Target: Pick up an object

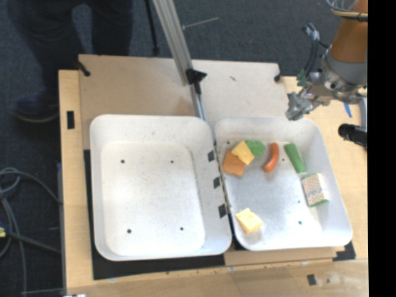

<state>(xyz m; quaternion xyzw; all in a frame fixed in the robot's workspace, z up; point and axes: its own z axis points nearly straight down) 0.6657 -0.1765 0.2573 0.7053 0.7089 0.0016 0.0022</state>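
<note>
Tool (297, 111) above right bin's (331, 228) far rim

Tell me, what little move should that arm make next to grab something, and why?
Probably a short move inward and down toward the green stick. The gripper hangs over the far rim of the right bin, above everything in it, and that stick lies closest to it, set apart from the orange sausage-shaped piece and the speckled block, so there looks to be room around it.

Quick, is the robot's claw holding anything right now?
Gripper: above the far edge of the right bin, holding nothing that I can see; open or shut cannot be told.
</note>
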